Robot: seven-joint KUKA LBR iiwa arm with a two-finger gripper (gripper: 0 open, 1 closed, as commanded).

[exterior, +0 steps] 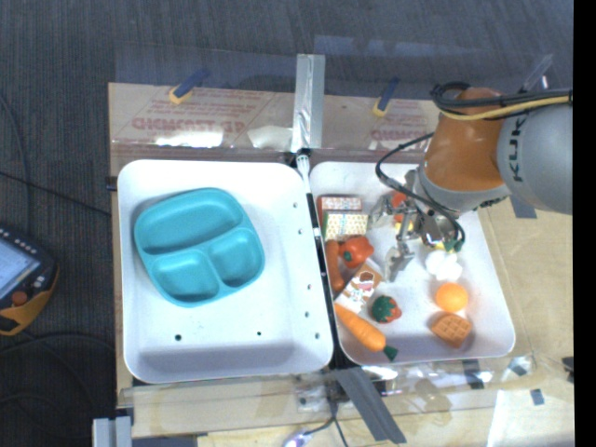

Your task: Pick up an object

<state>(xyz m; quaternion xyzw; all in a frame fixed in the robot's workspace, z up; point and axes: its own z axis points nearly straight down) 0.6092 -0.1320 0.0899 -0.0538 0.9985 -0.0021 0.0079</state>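
Note:
My gripper [413, 248] hangs low over the middle of the right bin [489, 287], below the orange-banded wrist [463, 152]. Its fingers [398, 259] stand open, and nothing shows between them. Toy foods lie around it: a patterned box [341, 215] and a red pepper [352, 250] to its left, and a white lump [445, 266] just to its right. In front are a small carton [361, 287], a red strawberry-like piece [386, 308], a carrot [361, 329], an orange [452, 298] and a waffle [450, 328].
The left bin [158, 343] holds a teal divided plate [197, 245]. A ridge where the two bins meet [318, 268] runs between them. Cables loop off the wrist above the right bin's back edge.

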